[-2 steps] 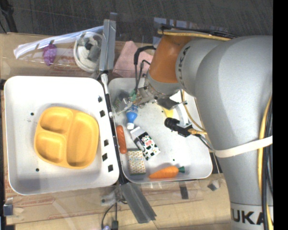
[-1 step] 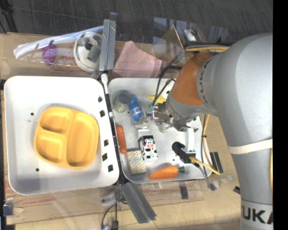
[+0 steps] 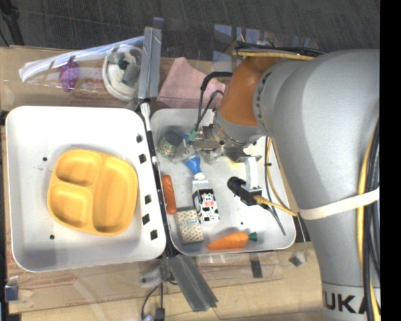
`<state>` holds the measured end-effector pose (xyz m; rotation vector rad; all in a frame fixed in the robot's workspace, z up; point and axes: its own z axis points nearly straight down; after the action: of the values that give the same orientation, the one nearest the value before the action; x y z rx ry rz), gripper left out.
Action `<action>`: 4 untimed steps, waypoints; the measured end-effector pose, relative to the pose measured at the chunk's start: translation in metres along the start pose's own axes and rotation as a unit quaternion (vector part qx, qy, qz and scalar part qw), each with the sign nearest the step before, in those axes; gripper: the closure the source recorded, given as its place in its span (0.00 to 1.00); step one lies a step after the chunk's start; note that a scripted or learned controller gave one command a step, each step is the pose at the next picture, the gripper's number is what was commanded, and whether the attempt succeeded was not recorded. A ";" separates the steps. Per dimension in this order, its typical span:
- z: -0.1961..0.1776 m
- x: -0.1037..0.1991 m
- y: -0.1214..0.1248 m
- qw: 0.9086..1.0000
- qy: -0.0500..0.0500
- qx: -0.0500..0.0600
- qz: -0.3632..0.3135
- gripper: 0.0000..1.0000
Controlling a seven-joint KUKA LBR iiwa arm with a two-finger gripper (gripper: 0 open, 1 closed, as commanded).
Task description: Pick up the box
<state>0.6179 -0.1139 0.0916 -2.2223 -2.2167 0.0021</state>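
A small white box (image 3: 206, 206) with black and red print lies flat in the middle of the right bin (image 3: 281, 236). A beige patterned packet (image 3: 189, 226) lies just to its lower left. My gripper (image 3: 202, 144) hangs over the far part of the right bin, above and a little left of the white box and apart from it. A blue object (image 3: 192, 164) sits directly under the gripper, between it and the box. I see nothing of the box in the gripper.
A crumpled silver-green wrapper (image 3: 168, 143) lies left of the gripper. An orange stick (image 3: 168, 194) rests along the bin's left wall, and a carrot (image 3: 230, 241) lies by the near wall. The left bin (image 3: 27, 246) holds a yellow divided plate (image 3: 92, 191).
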 end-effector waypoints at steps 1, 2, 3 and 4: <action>0.001 -0.028 -0.084 0.999 0.000 0.002 0.034 0.00; -0.001 -0.086 -0.027 0.999 0.000 0.000 0.033 0.00; 0.001 -0.004 -0.077 1.000 0.000 0.002 0.023 0.00; 0.000 -0.054 -0.062 1.000 0.000 0.000 0.013 0.00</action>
<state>0.5560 -0.1678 0.0914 -2.2502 -2.1877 0.0023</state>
